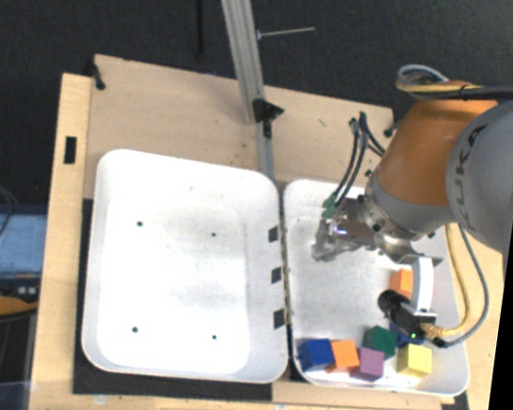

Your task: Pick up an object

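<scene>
Since they look like small rigid blocks, the blue cube (316, 353), orange cube (345, 354), purple cube (372, 362), green cube (380, 340) and yellow cube (416, 360), clustered along the right bin's (350, 279) lower edge at the frame's lower right, should be light, hard and easiest to pinch across two flat opposite faces. Farther up, the gripper (332, 243) hangs over bare bin floor near the frame's centre right, well apart from them, and whether its claw is spread or closed cannot be told.

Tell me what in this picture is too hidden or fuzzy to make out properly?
- Gripper, camera view: small and blurred, below the arm's bulk; open or shut can't be told.
- Orange block: partly covered by a white part of the arm.
- Right bin: its far right corner lies under the orange-banded arm.
- Green block: partly behind a black fitting.
</scene>
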{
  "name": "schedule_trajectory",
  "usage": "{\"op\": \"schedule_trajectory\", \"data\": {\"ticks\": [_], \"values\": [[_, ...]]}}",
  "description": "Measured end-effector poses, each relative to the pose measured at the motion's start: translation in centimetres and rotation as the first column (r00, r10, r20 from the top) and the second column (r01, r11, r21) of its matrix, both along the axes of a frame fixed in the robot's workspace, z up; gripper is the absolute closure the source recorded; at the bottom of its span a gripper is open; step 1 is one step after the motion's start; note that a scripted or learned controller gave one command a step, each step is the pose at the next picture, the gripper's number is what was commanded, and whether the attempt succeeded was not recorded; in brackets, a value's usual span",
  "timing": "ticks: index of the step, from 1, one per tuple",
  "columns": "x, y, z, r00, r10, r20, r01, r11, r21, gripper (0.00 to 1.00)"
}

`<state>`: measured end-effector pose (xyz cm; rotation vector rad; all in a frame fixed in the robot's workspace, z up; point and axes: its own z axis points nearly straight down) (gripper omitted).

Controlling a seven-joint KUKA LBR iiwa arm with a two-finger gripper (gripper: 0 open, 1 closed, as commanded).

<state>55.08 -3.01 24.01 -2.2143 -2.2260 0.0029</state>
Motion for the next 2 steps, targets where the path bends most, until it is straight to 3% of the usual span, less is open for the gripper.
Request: {"op": "schedule_trajectory", "data": {"ticks": [2], "values": [[2.2, 10.8, 1.2, 1.0, 0.003, 0.004, -0.003, 1.0, 0.002, 1.0]]}}
